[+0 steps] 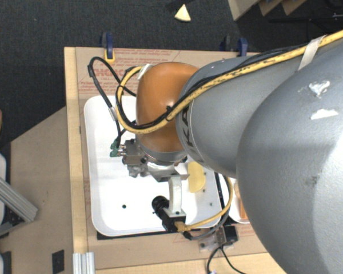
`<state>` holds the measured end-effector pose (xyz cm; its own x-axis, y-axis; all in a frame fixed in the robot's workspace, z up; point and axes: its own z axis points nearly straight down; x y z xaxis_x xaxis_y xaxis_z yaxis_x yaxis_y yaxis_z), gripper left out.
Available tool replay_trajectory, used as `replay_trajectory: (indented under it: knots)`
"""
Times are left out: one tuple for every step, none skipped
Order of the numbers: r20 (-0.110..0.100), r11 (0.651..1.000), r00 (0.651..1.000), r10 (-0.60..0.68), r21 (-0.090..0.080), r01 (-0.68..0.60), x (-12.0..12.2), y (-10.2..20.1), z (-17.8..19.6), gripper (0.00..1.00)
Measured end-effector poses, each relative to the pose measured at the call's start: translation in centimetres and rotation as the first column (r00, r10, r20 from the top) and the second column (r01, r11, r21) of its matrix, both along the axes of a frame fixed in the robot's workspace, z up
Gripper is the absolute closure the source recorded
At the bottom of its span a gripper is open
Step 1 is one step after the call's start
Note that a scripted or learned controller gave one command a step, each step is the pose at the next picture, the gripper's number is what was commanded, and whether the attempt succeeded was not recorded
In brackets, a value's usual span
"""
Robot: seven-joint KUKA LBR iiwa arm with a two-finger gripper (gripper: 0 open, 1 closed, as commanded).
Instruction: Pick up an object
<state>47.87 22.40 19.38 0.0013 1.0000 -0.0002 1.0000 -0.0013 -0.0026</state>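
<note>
My grey arm with its orange band (160, 110) reaches in from the right and hangs over the left white bin (103, 170). The gripper (144, 163) sits under the orange band, low over the middle of the bin, and the wrist covers most of it. A pale yellow object (196, 177) lies on the bin floor just right of the gripper, partly under the arm. Whatever lies directly beneath the wrist is hidden.
Black and yellow cables (111, 104) loop from the wrist over the bin's upper left. A white bracket with a black part (163, 206) hangs near the bin's front rim. The wooden bench edge (74, 153) frames the bin. A tiny dark speck (124, 206) lies on the floor.
</note>
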Motion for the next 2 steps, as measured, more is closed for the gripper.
replay_trajectory:
  knots:
    - [0.002, 1.0, 1.0, 0.0, 0.0, 0.0, 0.02, 0.02, 0.18, 1.0]
    - [0.004, 1.0, 1.0, 0.001, 0.001, -0.001, 0.05, 0.03, 1.13, 1.0]
